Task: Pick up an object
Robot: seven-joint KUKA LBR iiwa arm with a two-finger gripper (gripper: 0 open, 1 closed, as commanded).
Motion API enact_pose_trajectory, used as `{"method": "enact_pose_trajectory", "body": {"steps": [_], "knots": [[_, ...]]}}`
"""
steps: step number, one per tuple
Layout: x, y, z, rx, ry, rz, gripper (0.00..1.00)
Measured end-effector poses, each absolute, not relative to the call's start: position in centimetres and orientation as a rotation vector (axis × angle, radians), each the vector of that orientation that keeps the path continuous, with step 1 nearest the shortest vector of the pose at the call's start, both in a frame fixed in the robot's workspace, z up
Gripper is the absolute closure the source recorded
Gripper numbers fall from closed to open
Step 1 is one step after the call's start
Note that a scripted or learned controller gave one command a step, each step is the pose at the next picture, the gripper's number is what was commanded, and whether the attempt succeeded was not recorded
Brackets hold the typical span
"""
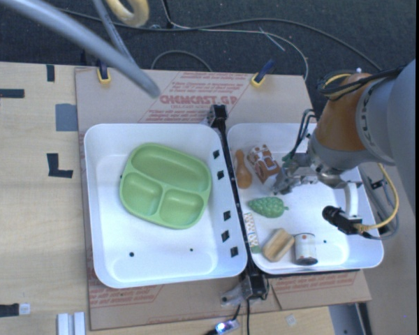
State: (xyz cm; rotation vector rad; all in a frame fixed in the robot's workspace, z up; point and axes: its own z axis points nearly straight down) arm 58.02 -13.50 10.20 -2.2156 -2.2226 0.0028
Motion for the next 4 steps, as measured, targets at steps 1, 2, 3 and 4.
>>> {"method": "enact_pose_trajectory", "body": {"steps": [1, 2, 3, 4], "knots": [[58.2, -12.5, 16.0, -2.22, -2.226, -0.004, 1.0], [59.3, -12.3, 21.2, -2.221, -2.227, -0.004, 1.0], [59.3, -12.2, 23.5, -2.22, -2.224, -0.001, 1.0], [59.1, -6.3, 23.9, -2.214, -2.226, 0.0, 1.0]]}}
